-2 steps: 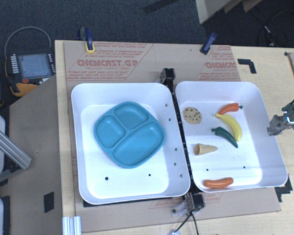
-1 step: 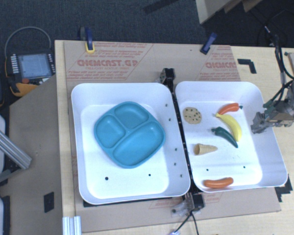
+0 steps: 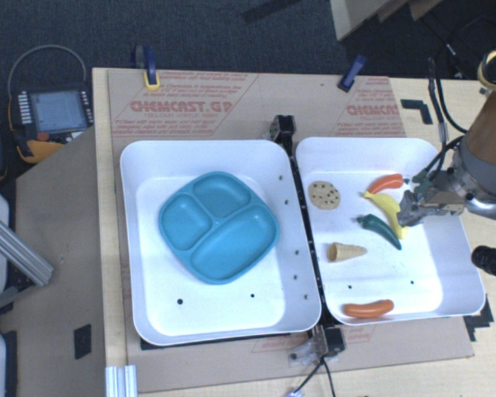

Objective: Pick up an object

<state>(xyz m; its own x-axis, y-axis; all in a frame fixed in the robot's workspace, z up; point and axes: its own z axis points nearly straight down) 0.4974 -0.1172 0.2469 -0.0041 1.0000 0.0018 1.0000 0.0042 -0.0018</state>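
Note:
The right bin [image 3: 446,296] holds several toy foods: a chocolate-chip cookie [image 3: 323,194], a red chili [image 3: 386,183], a yellow banana [image 3: 386,208], a dark green pepper [image 3: 378,229], an ice cream cone [image 3: 345,251] and a sausage [image 3: 369,308]. My gripper [image 3: 412,209] reaches in from the right and hangs low over the right end of the banana and green pepper. Nothing is seen held between its fingers.
The left bin [image 3: 140,222] carries a blue divided plate [image 3: 219,226]. Black clamps [image 3: 282,127] sit between the bins at the far side, and another [image 3: 329,340] at the near side. Cables hang near the arm at the upper right.

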